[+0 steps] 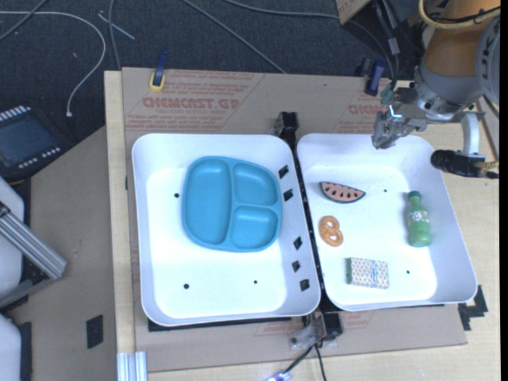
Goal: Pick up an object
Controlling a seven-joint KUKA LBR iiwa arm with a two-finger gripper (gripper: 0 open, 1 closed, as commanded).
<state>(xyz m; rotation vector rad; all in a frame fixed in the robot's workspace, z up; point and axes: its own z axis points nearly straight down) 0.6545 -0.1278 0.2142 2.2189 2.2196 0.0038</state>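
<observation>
Camera view, from above at a slant. Surface [238,94]: flat brown cardboard sheet printed with red lettering, laid on a pale bench, carrying two shallow white bins side by side, both glossy moulded plastic with rounded corners and raised lips. Left bin [159,276]: holds one blue plate [232,203], smooth matte plastic, rounded-rectangular, split into three compartments, lying flat toward 12 o'clock of the bin centre; bare white floor lies open toward 6 o'clock. Right bin [452,268]: four small items, all apart from one another. Watermelon slice [342,191], flat half-moon, red with dark seeds, at 10 o'clock of the bin. Pretzel [331,231], small orange-brown twisted ring, just toward 6 o'clock of the slice, near the bin's 9 o'clock wall. Green bottle [417,220], small, rounded, glossy, white-capped, lying along the 12-to-6 line at the bin's 3 o'clock side. Packet [367,273], flat rectangle, pale with fine teal patterning, at 6 o'clock. The bin's middle floor is bare. Tool [387,136]: metallic grey, on the grey arm with its orange band, poised over the right bin's 12 o'clock rim, well apart from every item; whether it is open or closed, I cannot tell.
</observation>
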